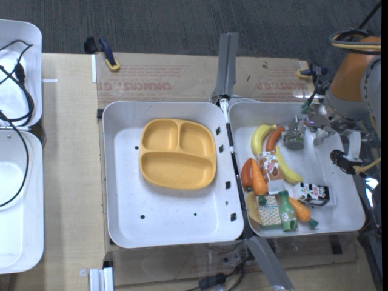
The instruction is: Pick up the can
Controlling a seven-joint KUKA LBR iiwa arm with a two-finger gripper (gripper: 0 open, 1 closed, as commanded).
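A small grey can [294,141] stands in the right bin [339,223], near its back middle, just right of a red sausage [274,137] and a banana [261,139]. My gripper [299,126] reaches in from the right and sits directly over the can, at or touching its top. The gripper's dark body hides the can's upper edge. The can rests low in the bin and does not look lifted.
The right bin also holds a second banana [288,171], two carrots [259,179], a labelled packet [270,165], a cow-patterned carton [313,193], a green box [268,211] and a green bottle [287,211]. A yellow divided plate [178,154] lies in the left bin [121,217].
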